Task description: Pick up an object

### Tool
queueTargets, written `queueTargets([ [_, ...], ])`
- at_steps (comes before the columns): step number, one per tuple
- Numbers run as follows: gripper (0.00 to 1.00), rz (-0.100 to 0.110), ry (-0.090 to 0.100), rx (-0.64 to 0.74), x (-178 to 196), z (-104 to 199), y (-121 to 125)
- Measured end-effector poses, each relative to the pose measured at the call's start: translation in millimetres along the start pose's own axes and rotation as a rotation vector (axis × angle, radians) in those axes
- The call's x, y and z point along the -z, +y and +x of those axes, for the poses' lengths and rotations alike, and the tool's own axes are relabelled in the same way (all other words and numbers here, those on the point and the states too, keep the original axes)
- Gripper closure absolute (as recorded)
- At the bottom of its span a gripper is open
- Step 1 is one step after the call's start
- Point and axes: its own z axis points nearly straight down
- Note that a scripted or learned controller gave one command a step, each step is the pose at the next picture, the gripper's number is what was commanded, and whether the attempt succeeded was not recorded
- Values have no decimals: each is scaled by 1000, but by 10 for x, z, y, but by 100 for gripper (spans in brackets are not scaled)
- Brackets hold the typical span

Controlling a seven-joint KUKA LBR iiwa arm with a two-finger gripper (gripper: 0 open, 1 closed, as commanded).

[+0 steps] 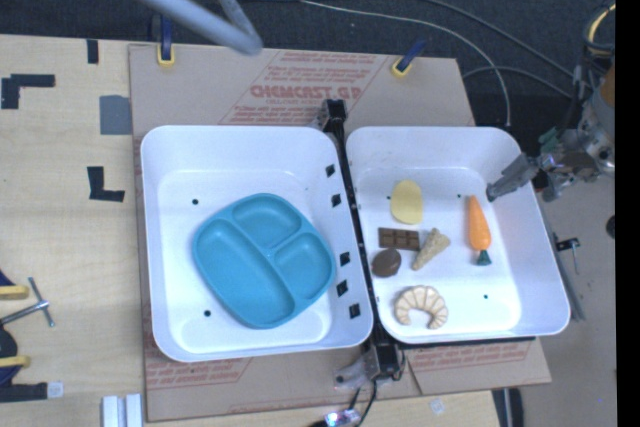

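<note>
Camera view, contents at this moment:

- Left shallow white plastic bin [160, 177]: holds one light-blue plastic divided plate [262, 258] with three compartments, lying flat a little below the bin's middle.
- Right shallow white plastic bin [540, 245]: holds the candidates for the pick, six small toy foods.
- Pale yellow rounded piece [406, 201], towards the far wall, apart from the rest.
- Brown chocolate bar with scored squares [398, 238], just beside a dark brown round piece [386, 262] and a cream-coloured wedge [431, 248]; the three sit in a tight group, whether touching is too fine to tell.
- Beige croissant [421, 305], nearest the front wall, apart from the group.
- Orange carrot with a green stub [479, 227], lying lengthwise near the right wall, well clear of the others.
- Grey two-finger gripper [497, 188]: reaches in at a slant over the right bin's far right corner, above and just beyond the carrot's tip. One dark finger shows plainly (the other cannot be made out), so its opening cannot be told. Nothing shows held.
- Judged stage: approach, no grasp yet.
- Risks: the carrot is the closest target, but its tapered, smooth body could slip or roll from a slanted pinch; the bin wall beside it may foul a finger; reaching for the crowded trio could nudge neighbours or catch two at once.
</note>
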Motion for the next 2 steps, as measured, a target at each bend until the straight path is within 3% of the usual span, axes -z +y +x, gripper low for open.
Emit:
queueTargets([
  [1,0,-11,-3,4,60,4,21],
  [2,0,-6,-1,4,-563,74,51],
])
